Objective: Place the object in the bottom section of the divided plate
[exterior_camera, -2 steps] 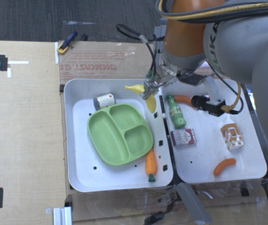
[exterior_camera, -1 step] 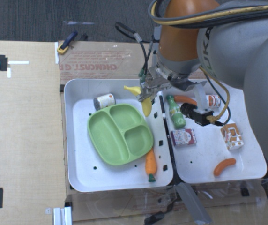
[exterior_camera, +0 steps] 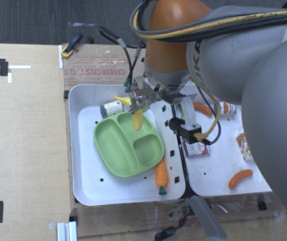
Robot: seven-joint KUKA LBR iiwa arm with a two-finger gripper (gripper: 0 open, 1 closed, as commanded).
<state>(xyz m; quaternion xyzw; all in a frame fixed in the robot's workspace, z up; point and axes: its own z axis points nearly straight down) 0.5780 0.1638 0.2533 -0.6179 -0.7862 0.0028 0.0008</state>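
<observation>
A green divided plate (exterior_camera: 123, 149) lies in the left bin (exterior_camera: 83, 149), with one large section on its left and two smaller ones on its right. My gripper (exterior_camera: 136, 106) hangs over the plate's upper right rim, below the orange wrist band. It is shut on a yellow banana-like object (exterior_camera: 138, 119), which dangles from the fingers just above the plate's upper right section. A second yellow end (exterior_camera: 122, 100) sticks out to the left of the fingers.
A white can (exterior_camera: 111, 108) lies just above the plate. A toy carrot (exterior_camera: 161, 173) rests by the plate's lower right rim. The right bin (exterior_camera: 219, 185) holds an orange sausage (exterior_camera: 240, 178), a purple packet (exterior_camera: 196, 148), a small bottle (exterior_camera: 228, 108) and a snack wrapper (exterior_camera: 243, 147).
</observation>
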